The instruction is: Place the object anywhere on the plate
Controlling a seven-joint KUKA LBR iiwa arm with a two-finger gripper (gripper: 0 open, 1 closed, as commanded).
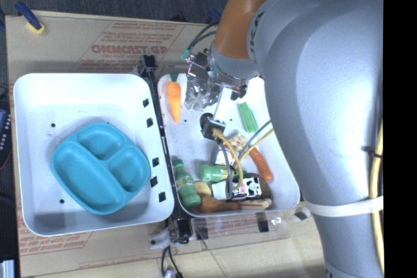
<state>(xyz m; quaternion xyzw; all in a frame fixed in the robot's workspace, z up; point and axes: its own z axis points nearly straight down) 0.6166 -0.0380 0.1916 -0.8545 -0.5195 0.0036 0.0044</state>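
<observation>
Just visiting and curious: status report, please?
Gripper over right bin, beside carrot. Blue plate in left bin. Toy food pile at right bin's near end.

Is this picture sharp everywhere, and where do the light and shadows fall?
In the camera view the light is soft and even; the blue plate casts a faint shadow on the left bin, whose white walls look nearly washed out. The gripper near the carrot is slightly blurred, and the big grey arm looks soft-edged.

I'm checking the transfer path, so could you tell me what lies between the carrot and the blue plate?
In the camera view, the two bins' adjoining walls, with black clips along them, run between the carrot and the plate; otherwise just bare white bin floor.
</observation>
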